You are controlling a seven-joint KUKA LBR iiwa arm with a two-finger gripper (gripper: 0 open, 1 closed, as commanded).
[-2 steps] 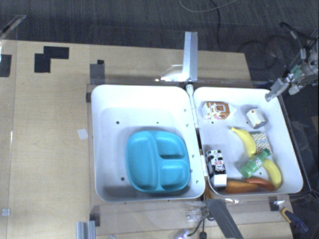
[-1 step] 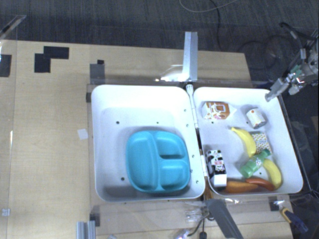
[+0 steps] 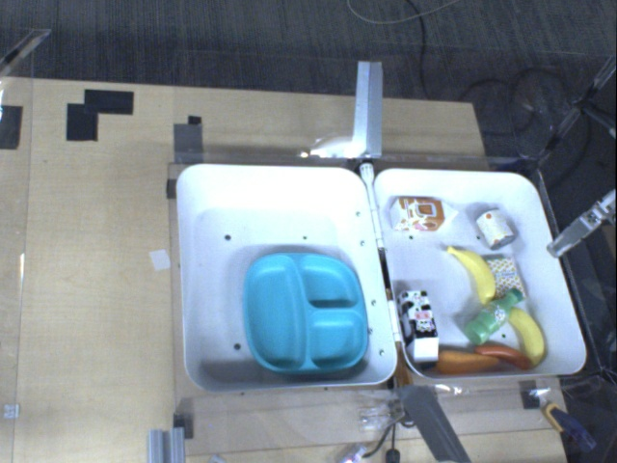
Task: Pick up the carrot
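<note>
Currently the carrot (image 3: 479, 358) lies along the near wall of the right bin (image 3: 540, 197), long axis left-right, beside the green bottle (image 3: 492, 320); taper direction and jaw state cannot be determined

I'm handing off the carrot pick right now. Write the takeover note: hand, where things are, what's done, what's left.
Hand: part of the arm shows at the right edge, beside the right bin; I cannot tell whether the hand is open or shut, and it is nowhere near the carrot.
Carrot: lying along the right bin's near wall, between the small black-and-white carton and the lower banana, just below the green bottle.
Left bin: holds a blue divided plate.
Done: nothing; carrot not lifted.
Left: approach, grasp, lift the carrot.
</note>
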